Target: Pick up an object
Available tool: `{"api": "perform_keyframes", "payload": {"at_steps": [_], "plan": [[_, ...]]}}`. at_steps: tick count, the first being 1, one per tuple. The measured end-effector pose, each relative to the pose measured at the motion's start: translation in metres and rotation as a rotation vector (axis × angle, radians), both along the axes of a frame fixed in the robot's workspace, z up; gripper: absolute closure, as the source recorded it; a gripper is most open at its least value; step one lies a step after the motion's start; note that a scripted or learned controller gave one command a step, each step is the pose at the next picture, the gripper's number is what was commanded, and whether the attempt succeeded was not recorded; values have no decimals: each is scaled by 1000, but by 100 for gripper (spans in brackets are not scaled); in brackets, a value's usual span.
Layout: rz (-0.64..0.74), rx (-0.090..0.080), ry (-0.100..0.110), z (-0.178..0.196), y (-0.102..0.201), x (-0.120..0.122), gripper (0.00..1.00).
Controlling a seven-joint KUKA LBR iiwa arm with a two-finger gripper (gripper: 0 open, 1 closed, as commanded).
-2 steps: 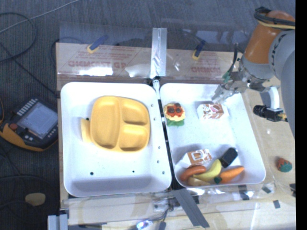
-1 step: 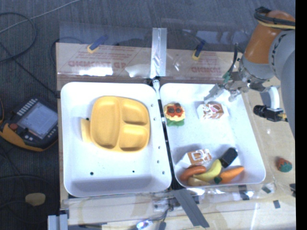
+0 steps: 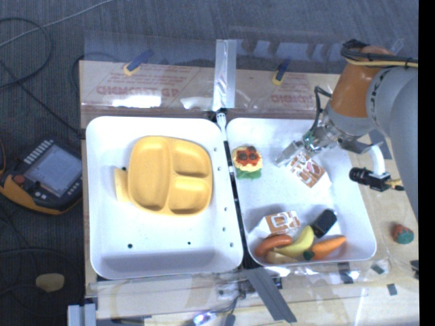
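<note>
- A wooden bench (image 3: 170, 87) stands on dark grey carpet (image 3: 272, 5), with thin cables trailing across the floor at the far left.
- A handheld control pad (image 3: 47, 175) with an orange casing lies on the floor to the left of the bench.
- Two shallow white bins sit side by side on the bench; the left bin (image 3: 109, 250) holds a yellow divided tray (image 3: 170, 174).
- The right bin (image 3: 353, 202) holds a small toy burger (image 3: 247, 161) near its far left corner.
- A small printed packet (image 3: 307, 170) lies toward the far right of this bin.
- In its near part a cluster lies together: a patterned box (image 3: 282, 221), a black block (image 3: 323, 221), a banana (image 3: 299, 241), a carrot (image 3: 329, 246) and a sausage (image 3: 270, 242).
- The grey arm (image 3: 397, 114) with its orange band reaches in from the right, angled down toward the left.
- The gripper (image 3: 299, 151) sits just above the printed packet, its fingers slightly apart, with nothing clearly between them.
</note>
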State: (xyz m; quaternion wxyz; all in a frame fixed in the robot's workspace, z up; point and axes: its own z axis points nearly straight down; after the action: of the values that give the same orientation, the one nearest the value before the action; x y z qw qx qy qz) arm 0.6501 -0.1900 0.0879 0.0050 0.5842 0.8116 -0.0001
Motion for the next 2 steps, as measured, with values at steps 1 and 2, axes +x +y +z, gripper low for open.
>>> {"api": "perform_keyframes", "payload": {"at_steps": [1,2], "plan": [[39,7,-4,2,-23,-36,0],[81,10,17,0,-9,18,0]]}}
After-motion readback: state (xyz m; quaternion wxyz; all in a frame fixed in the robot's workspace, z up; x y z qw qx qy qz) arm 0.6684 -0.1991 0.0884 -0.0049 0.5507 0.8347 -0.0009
